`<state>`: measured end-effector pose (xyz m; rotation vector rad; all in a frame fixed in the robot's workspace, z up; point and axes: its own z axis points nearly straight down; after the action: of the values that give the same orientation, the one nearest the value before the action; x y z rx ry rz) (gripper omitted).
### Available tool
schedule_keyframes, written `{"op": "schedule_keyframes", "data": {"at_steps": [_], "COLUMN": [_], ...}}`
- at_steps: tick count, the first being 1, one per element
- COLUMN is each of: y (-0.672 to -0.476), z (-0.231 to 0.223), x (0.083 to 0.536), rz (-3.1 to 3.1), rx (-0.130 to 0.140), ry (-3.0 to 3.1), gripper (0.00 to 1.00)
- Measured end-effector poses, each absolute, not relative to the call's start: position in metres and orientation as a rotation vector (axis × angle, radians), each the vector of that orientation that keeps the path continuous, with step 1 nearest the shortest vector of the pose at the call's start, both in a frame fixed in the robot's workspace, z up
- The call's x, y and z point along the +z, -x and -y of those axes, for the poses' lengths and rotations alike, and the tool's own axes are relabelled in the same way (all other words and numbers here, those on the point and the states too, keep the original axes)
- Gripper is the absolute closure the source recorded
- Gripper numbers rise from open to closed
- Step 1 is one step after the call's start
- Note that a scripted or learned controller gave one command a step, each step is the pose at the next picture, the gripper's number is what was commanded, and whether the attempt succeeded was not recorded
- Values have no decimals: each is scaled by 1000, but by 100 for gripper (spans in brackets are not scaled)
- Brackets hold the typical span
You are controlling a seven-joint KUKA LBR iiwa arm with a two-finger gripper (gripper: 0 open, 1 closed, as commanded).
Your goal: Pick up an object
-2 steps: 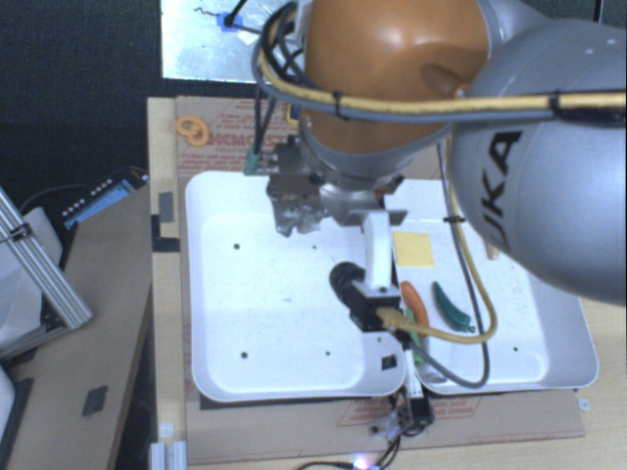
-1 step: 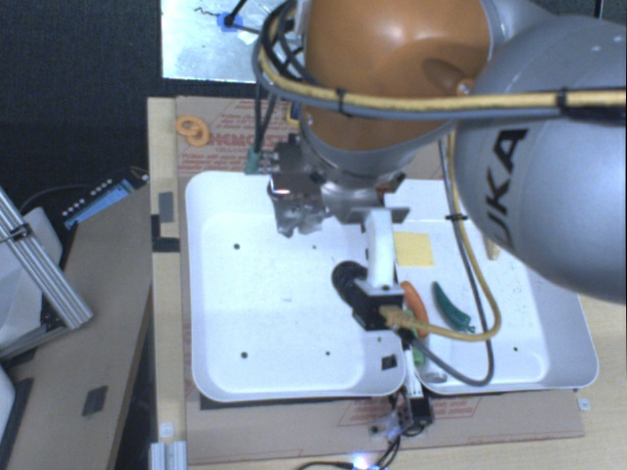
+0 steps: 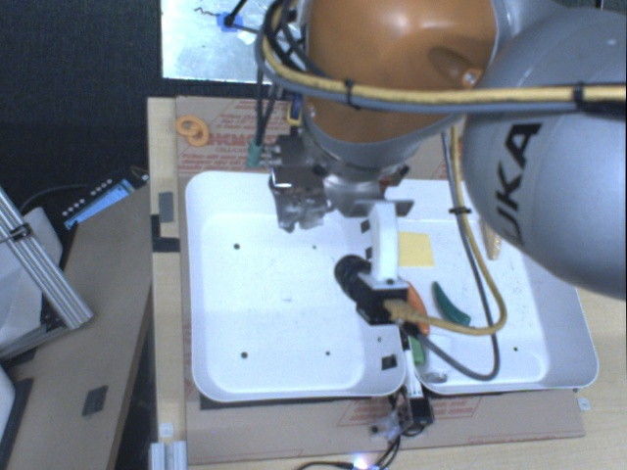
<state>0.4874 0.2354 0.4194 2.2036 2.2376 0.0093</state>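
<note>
My gripper [image 3: 297,204] hangs below the large orange and grey wrist, over the far part of the left white bin [image 3: 225,360]. Nothing shows in it. In the right bin [image 3: 558,360] lie a flat yellow square [image 3: 414,250], a green curved piece [image 3: 451,305] and a small orange piece [image 3: 415,300]. They are right of the gripper and apart from it. A white and black attachment [image 3: 377,272] on the arm, with a yellow cable, hides part of the divide between the bins.
The bins rest on a cardboard sheet [image 3: 235,130] bearing an orange ring [image 3: 193,130] at its far left. A shiny metal sheet [image 3: 206,23] lies behind. An aluminium rail [image 3: 44,272] and a blue-black device [image 3: 98,199] stand to the left.
</note>
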Motion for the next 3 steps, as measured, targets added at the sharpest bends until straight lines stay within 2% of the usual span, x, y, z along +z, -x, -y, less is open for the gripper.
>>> {"op": "schedule_keyframes", "data": {"at_steps": [1,2,3], "y": [-488,-486,-487], "z": [-236,-234,-235], "x": [430,412,424], "rz": [-2243,-2227,-2232], "rx": [11,0,6], "ry": [-2198,-2215,-2209], "gripper": [100,100,100]}}
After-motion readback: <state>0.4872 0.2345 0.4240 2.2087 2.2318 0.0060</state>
